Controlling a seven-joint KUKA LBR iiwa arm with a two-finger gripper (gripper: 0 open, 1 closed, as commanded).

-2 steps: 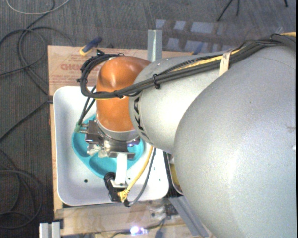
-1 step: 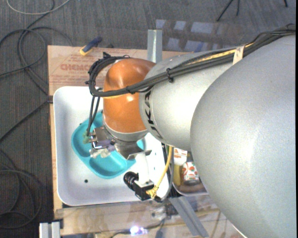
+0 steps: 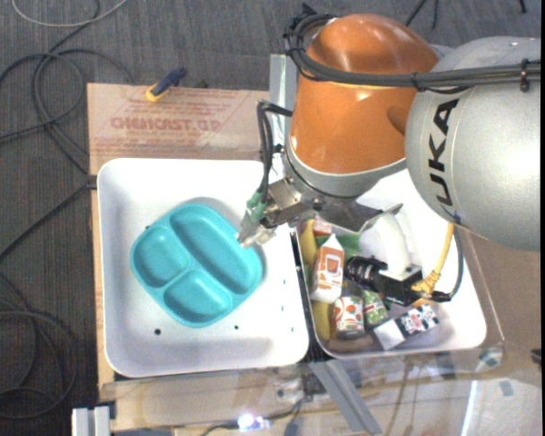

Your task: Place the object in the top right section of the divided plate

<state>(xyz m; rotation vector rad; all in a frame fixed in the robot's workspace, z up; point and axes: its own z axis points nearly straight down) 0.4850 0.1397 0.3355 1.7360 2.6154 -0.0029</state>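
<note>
At the near edge of the right bin [image 3: 472, 334], a small red-and-white carton [image 3: 348, 316], a green bottle [image 3: 374, 309] and a printed white box [image 3: 420, 320] crowd together. A taller orange-and-white carton [image 3: 328, 271] stands just behind them. In the left bin [image 3: 118, 334], a teal divided plate [image 3: 195, 266] lies flat near the middle, all its sections bare. The gripper [image 3: 252, 232] hangs over the plate's right rim, at its farthest-right section. A small green piece [image 3: 254, 209] shows at the gripper's tip. I cannot tell whether the gripper is open or closed, or whether it has hold of that piece. Beyond the bins lies a cardboard sheet [image 3: 177, 121] with red print.
</note>
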